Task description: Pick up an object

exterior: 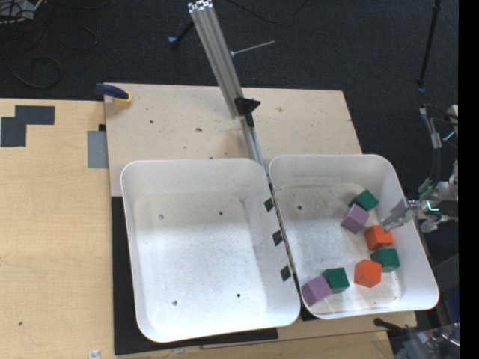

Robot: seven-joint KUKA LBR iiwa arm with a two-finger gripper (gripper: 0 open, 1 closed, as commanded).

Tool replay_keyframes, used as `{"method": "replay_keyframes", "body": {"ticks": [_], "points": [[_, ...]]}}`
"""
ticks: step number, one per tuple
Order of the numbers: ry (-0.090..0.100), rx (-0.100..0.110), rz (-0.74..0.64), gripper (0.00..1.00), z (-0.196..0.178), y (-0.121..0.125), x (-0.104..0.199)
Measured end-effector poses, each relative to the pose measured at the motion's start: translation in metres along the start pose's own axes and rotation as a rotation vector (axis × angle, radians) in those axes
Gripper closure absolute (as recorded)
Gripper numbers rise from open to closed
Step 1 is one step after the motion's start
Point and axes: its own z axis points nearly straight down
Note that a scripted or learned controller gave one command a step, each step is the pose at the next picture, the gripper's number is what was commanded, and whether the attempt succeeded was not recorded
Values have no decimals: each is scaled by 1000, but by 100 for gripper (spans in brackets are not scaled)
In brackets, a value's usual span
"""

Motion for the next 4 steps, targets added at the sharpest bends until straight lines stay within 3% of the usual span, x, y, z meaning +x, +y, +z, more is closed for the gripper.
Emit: {"method": "replay_keyframes", "body": {"ticks": [1,4], "points": [[-1,-4,3,0,-2,0,-1],[-1,-3,2,0,152,4,6]]}}
